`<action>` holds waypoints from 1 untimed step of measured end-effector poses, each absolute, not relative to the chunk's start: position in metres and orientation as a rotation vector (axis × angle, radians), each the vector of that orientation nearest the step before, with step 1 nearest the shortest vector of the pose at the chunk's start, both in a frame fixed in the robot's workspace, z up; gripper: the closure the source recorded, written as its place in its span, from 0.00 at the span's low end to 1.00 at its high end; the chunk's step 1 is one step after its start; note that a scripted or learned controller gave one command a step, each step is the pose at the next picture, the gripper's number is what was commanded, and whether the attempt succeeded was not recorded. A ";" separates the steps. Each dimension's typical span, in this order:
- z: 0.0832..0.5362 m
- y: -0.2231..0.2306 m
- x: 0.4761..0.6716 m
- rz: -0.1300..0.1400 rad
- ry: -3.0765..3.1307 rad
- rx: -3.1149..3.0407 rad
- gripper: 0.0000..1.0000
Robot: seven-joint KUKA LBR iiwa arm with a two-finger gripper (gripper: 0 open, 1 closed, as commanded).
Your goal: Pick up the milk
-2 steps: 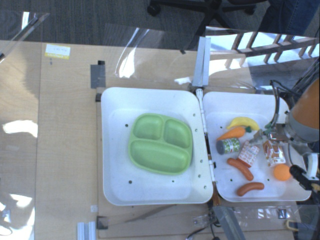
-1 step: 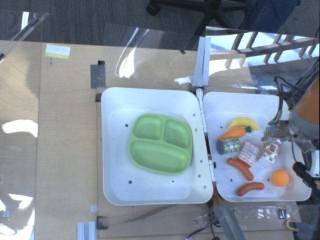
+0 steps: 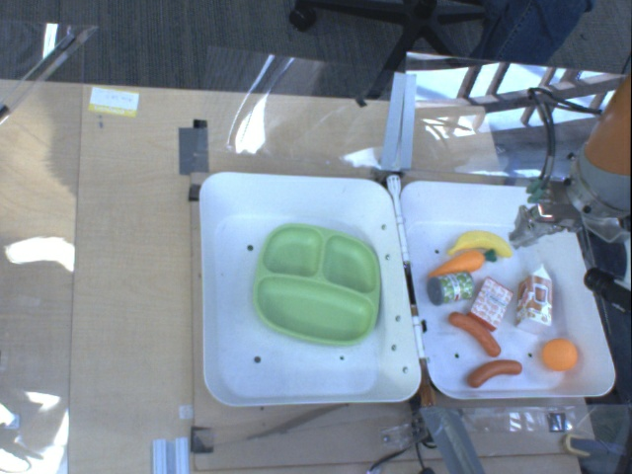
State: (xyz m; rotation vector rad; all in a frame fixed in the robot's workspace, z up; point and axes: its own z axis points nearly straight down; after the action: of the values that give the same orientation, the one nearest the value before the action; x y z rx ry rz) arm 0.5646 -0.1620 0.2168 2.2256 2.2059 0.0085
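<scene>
Now, camera view: your one look, down at a slant over both bins.
End effector point(image 3: 533, 221): it hangs over the right bin's point(image 3: 434, 205) far right part, just beside the banana point(image 3: 481, 242); you cannot tell how far its fingers stand apart, and nothing shows between them.
Milk point(image 3: 534, 298): small carton near the bin's right wall, just right of the red-and-white box point(image 3: 491, 302), apart from the end effector.
Labels: print on carton, box and can point(image 3: 453, 287) is too small to read.
Room: bare floor lies right of the milk; the orange point(image 3: 559, 355) sits near it.
Left bin point(image 3: 227, 265): holds the green tray point(image 3: 318, 283) on the tabletop point(image 3: 118, 294).
</scene>
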 end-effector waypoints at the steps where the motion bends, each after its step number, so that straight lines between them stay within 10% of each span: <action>1: 0.216 -0.162 0.564 0.007 2.206 2.226 0.00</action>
State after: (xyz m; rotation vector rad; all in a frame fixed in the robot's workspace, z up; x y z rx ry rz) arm 0.5643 -0.1623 0.2164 2.2262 2.2059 0.0071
